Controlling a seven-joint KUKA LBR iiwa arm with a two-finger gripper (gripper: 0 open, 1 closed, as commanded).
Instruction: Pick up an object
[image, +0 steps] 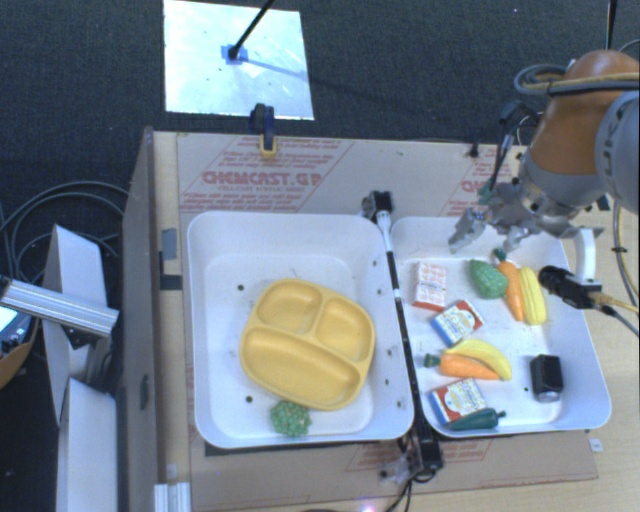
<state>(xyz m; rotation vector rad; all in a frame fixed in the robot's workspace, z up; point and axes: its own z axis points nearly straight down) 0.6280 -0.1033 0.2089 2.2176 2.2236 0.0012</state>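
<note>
Above the right bin (590, 395), the fingers (466, 237) are being held apart over the green toy (488, 279); lowering is needed next.

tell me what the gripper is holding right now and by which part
Nothing. The gripper hangs open above the far end of the right bin, with no object between its fingers; the green vegetable lies just below, untouched.

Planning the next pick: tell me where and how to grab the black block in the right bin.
Grip the black block across its two longer sides, coming straight down from above. It lies flat on the right bin floor near the lower right wall, apart from the banana to its left, so the fingers probably have room on both sides. The gripper hangs over the bin's far edge.
</note>
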